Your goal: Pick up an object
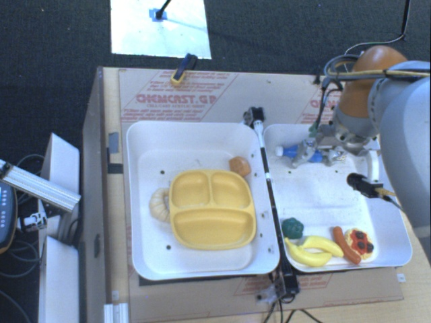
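My gripper (318, 152) is low over the far part of the right bin (323, 194), under the grey arm with its orange band (372, 62). A small blue and white object (289, 151) lies just to its left, touching or nearly touching it; I cannot tell whether it is gripped. Along the right bin's near edge lie a green broccoli piece (292, 227), a yellow banana (311, 251), a red sausage (345, 245) and a pizza slice (361, 241).
The left bin (145, 160) holds a yellow divided plate (212, 207), a cream ridged object (159, 204) at the plate's left and a brown round piece (239, 165) at its far right. A black part with a yellow cable (363, 184) hangs over the right bin.
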Controlling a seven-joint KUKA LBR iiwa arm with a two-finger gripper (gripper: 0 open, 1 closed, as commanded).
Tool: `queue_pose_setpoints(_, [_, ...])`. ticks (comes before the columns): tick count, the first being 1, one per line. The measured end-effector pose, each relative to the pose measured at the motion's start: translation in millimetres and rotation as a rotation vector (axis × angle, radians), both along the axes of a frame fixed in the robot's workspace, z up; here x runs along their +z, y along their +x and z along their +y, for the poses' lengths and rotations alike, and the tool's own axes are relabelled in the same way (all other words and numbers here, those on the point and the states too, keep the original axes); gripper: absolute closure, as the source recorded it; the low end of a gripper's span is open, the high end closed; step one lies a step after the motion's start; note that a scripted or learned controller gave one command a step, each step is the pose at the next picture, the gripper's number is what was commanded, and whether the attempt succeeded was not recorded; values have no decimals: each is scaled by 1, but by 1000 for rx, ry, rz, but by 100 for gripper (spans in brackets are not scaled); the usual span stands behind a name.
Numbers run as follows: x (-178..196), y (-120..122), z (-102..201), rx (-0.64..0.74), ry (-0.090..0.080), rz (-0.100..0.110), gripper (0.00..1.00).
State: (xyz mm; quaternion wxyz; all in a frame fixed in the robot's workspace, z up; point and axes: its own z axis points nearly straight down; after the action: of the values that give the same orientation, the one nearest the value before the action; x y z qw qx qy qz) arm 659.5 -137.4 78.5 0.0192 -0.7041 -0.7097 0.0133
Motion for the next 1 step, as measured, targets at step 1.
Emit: queue_pose_setpoints(1, [6,-29,30,-5,-8,-48,0])
